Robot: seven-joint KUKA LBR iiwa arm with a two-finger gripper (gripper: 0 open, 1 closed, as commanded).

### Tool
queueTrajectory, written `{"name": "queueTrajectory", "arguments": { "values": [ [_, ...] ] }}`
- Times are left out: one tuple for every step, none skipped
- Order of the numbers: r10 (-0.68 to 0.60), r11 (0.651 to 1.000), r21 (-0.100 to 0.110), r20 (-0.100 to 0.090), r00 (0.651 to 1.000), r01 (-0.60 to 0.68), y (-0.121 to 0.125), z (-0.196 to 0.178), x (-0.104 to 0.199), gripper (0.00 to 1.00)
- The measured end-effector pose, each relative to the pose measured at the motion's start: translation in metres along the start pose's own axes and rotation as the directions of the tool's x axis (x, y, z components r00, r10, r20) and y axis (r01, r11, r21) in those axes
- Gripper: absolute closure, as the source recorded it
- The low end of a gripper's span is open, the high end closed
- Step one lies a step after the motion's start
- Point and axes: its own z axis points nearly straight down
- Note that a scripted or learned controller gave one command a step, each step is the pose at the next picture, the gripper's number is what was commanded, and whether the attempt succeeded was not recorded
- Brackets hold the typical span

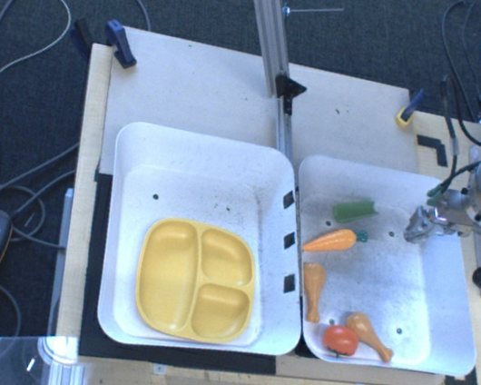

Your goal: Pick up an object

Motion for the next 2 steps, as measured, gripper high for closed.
{"name": "queueTrajectory", "arguments": {
  "values": [
    [0.0,1.0,-0.003,0.001,1.0,0.0,0.0005,-0.0653,0.0005,1.0],
    [0.0,1.0,0.004,0.0,1.0,0.0,0.0012,-0.061,0.0006,1.0]
  ]
}}
